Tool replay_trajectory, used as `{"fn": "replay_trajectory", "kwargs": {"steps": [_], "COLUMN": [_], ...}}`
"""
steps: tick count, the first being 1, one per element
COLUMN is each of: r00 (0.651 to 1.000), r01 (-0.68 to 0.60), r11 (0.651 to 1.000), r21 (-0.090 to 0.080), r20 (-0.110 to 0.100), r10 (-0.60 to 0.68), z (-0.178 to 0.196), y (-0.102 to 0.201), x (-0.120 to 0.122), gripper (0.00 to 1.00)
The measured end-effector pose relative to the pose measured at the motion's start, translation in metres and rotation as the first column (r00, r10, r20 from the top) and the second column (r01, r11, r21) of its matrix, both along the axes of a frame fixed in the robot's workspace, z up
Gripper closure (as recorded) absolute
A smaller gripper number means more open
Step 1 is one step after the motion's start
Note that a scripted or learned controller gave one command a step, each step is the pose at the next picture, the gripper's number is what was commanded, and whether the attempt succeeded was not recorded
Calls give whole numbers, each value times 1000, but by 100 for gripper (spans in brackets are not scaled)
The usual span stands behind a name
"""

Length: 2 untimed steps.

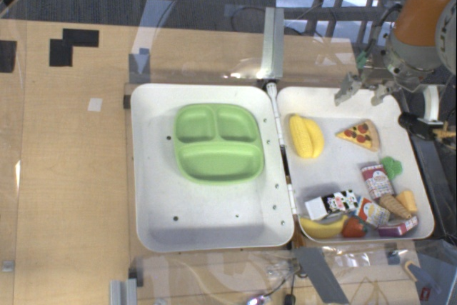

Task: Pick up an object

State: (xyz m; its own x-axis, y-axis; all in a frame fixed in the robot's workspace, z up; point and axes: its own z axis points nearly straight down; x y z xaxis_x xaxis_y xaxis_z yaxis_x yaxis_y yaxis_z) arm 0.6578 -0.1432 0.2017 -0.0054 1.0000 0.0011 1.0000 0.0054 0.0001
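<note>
Camera view: two white bins; the left bin point(153, 225) holds one green plate point(217, 142), the right bin point(421, 225) one corn cob point(305, 136), one pizza slice point(360, 134) and one banana point(319, 227) among packets. The gripper point(365, 90) hangs spread and empty at the right bin's 12 o'clock rim, the pizza slice near it at 6 o'clock.

Bright even overhead light, soft shadows, mild blur.
</note>
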Motion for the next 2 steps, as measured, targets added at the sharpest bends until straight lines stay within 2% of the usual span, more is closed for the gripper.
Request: {"fn": "replay_trajectory", "kwargs": {"steps": [1, 2], "r00": [992, 988], "r01": [-128, -155], "r11": [992, 988], "r21": [0, -2], "r20": [1, 11], "r10": [128, 155], "z": [-94, -112], "y": [59, 50], "x": [11, -47], "gripper": [0, 0]}}
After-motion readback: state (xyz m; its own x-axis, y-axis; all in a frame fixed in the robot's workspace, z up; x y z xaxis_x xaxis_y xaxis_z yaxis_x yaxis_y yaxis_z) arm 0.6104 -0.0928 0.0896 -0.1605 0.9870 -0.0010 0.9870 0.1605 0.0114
